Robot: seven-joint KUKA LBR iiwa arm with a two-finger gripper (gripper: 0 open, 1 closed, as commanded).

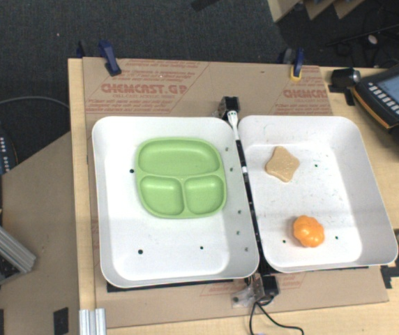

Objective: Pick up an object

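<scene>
In the right bin (353,180) lie two objects. A tan, flat, roughly star-shaped piece (282,165) rests near the bin's back left. An orange rounded object (308,231) sits toward the front middle. A green three-compartment plate (181,177) lies in the left bin (116,222).
Both bins sit on a brown cardboard sheet (157,82) clamped at the back by blue clips. A black tablet-like device (388,96) lies off the bench at the right. Cables run at the front edge (266,306).
</scene>
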